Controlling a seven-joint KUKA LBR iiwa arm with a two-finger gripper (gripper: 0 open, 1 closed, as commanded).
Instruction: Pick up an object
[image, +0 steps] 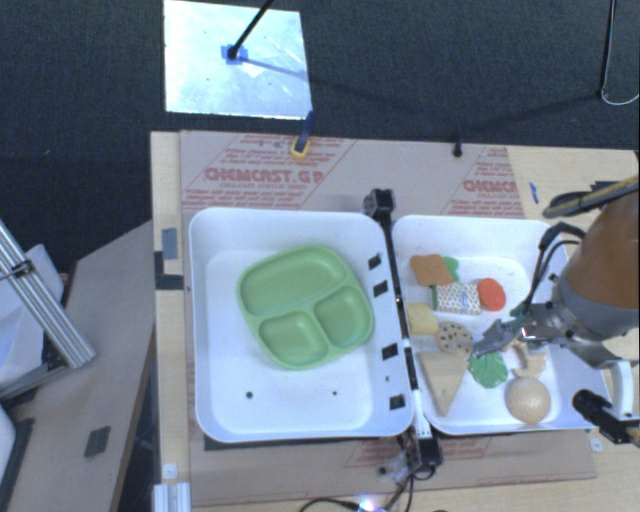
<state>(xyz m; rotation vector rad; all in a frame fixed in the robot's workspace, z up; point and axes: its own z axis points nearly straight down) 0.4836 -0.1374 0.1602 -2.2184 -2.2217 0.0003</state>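
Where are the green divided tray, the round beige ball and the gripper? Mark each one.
green divided tray (303, 305): camera view, on the ridge between its compartments.
round beige ball (528, 398): camera view, on its top middle.
gripper (492, 340): camera view, at its fingertips.

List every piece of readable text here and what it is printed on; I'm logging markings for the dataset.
"CHEMCAST GP", red print on the brown sheet under the bins, upper left.
"CHEMCAST", the same red print, upper right of that sheet, partly cut off; the rest is blurred.
Faint red print on the sheet's lower edge: too blurred to read.
The patterned block in the right bin: pattern, no legible text.
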